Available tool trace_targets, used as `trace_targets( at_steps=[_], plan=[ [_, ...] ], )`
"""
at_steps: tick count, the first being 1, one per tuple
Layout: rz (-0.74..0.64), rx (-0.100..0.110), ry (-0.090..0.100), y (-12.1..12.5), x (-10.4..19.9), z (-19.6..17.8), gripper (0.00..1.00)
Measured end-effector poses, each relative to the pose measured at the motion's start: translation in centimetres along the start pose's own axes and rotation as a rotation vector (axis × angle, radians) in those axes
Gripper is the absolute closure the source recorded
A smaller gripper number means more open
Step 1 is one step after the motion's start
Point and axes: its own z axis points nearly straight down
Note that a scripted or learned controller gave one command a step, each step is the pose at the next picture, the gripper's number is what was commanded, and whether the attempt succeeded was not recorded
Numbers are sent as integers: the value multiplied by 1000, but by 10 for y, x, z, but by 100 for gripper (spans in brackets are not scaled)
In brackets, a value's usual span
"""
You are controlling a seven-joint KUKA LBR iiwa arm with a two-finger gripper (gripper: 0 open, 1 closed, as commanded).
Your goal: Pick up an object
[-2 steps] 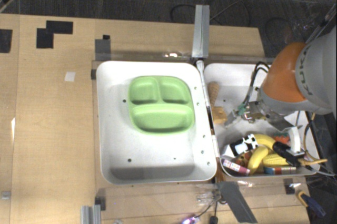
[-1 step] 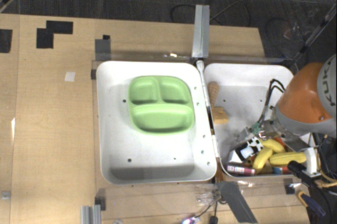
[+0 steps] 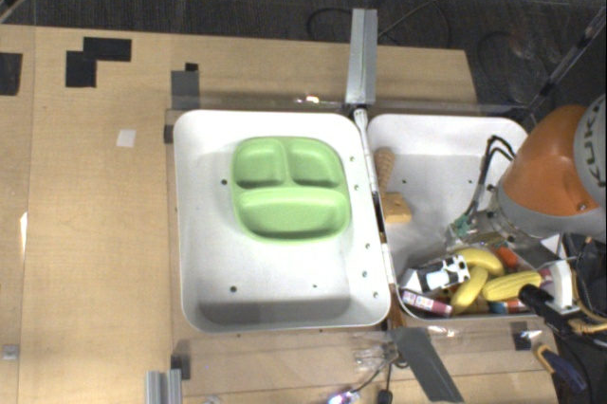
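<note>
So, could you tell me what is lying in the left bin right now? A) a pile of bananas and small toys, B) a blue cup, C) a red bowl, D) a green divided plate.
D: a green divided plate with three compartments lies in the left bin, while the bananas and other small items are piled in the right bin.

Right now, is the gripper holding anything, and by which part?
Cannot tell. The arm hangs over the right bin, above the bananas and other clutter, and its wrist hides whatever is underneath.
</note>
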Motion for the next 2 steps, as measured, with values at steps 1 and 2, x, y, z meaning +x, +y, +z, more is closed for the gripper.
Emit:
trace_targets(
  at_steps=[1, 2],
  plan=[
    [1, 1, 0, 0, 0, 0, 0],
    [120, 17, 1, 10, 1, 13, 0]
  ],
)
